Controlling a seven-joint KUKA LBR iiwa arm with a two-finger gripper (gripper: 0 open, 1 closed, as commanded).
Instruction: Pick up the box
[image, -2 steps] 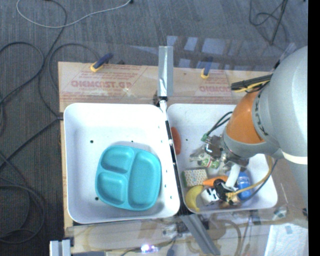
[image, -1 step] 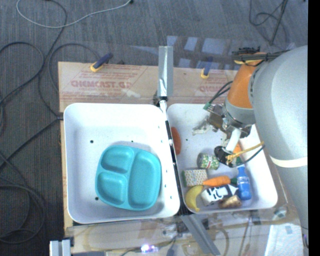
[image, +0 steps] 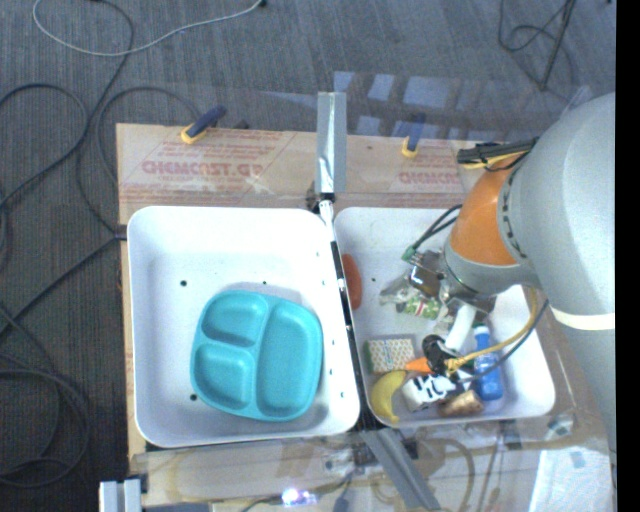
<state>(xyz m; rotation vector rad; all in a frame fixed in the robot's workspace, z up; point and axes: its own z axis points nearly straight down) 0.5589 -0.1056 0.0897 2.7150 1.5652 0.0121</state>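
A small tan box (image: 390, 353) with a dotted pattern lies flat in the right bin (image: 365, 235), near the bin's middle front. My gripper (image: 432, 298) hangs below the orange band of the arm, over the right bin. It is to the right of the box and slightly behind it, apart from it. Cables and the wrist housing cover its tip.
Crowded at the right bin's front are a yellow banana-like piece (image: 385, 393), a black-and-white object (image: 432, 385), a blue bottle (image: 486, 368) and a brown item (image: 461, 403). A red-orange object (image: 350, 280) lies by the divider. The left bin (image: 160, 240) holds a teal divided plate (image: 260, 352).
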